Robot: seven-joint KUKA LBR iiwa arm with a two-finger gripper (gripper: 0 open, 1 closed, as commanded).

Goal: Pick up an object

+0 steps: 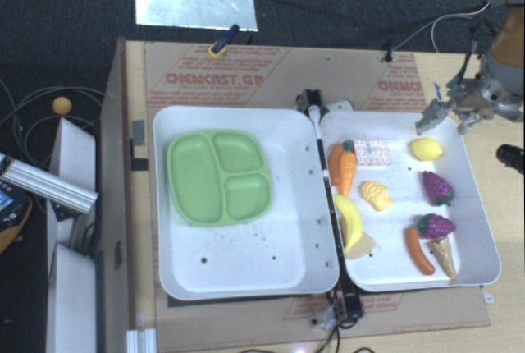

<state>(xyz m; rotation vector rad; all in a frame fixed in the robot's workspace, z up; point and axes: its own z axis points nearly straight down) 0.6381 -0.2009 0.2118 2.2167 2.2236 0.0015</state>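
While the lemon (426, 148) sits at the right bin's (484, 240) far edge, the gripper (449, 115) hovers just above it, fingers spread, holding nothing. Counting (quickly): two grape bunches (437, 188), one carrot (348, 168), one banana (348, 220), one sausage (418, 250). One green tray (219, 176) occupies the left bin (246, 261).

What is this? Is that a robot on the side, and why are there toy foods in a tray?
Yes! One camera looks down from above the bench. The grey robot arm reaches in from the right, and its gripper, a two-finger claw, hangs open over the right bin's far corner, holding nothing. That bin has toy foods: a lemon, a carrot, a banana, purple grapes and more. The left bin has a green divided plate. The robot's job is picking one thing up.
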